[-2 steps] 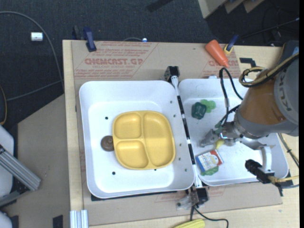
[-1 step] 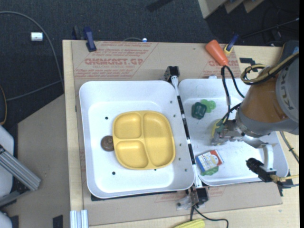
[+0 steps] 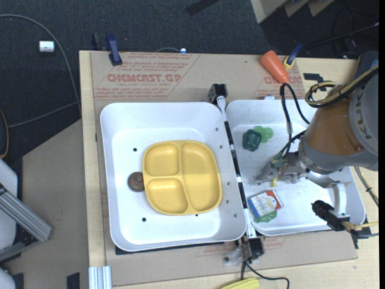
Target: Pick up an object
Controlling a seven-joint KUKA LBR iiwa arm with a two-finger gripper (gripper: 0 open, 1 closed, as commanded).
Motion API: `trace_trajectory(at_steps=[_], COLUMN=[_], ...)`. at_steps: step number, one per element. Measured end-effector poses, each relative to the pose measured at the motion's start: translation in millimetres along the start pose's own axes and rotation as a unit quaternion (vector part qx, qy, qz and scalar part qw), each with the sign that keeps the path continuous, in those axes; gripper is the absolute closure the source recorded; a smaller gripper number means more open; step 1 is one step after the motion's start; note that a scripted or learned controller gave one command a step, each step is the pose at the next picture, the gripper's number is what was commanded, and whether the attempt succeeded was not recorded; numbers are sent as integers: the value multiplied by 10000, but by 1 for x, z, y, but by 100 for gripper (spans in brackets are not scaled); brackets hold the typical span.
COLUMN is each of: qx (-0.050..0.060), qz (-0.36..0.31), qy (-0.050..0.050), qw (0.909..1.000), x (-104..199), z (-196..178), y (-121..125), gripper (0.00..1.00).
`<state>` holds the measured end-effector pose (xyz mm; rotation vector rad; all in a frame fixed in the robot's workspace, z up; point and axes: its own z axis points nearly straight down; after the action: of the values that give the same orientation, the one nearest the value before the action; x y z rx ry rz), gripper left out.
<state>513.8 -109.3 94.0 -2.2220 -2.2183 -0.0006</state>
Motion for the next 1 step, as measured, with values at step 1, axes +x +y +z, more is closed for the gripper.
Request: trace_trajectory(at_steps=[1], qx=[-10], qz=[-12], qy=[-7], qw=[10000], x=[15], z=[10], y=[16], gripper=[0])
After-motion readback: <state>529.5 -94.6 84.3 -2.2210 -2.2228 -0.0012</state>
